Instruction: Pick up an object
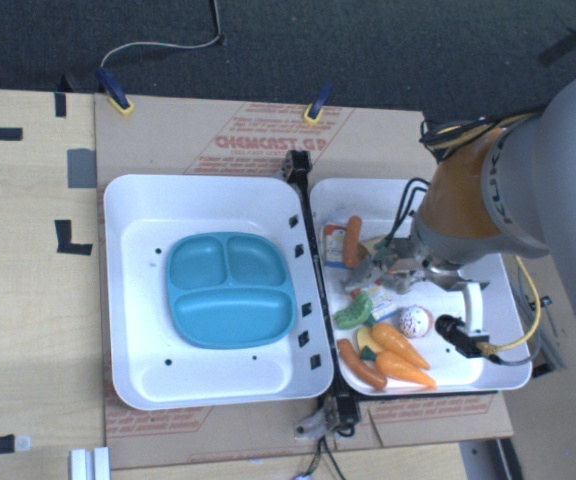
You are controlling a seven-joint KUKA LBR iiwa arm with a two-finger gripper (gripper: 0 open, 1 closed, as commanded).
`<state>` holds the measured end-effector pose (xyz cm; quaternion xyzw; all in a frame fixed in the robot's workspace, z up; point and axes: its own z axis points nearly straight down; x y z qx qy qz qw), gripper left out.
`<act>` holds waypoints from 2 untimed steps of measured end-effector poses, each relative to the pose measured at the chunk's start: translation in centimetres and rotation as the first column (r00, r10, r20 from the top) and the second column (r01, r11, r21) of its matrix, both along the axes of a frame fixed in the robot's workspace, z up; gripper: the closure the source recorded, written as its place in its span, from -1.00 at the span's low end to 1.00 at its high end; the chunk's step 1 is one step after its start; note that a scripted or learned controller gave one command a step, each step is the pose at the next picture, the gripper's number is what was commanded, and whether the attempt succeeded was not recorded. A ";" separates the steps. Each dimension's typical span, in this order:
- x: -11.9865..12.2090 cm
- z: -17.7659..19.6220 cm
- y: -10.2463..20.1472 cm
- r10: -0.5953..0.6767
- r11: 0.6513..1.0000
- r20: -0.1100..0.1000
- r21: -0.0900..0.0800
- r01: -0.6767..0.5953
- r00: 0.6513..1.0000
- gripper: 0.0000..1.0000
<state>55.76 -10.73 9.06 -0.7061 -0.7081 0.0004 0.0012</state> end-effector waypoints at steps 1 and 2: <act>4.9 2.1 -0.6 -0.002 1.000 0.003 -0.001 0.002 1.000 -1.00; 11.4 -0.1 1.2 -0.001 1.000 0.010 -0.001 0.001 1.000 -1.00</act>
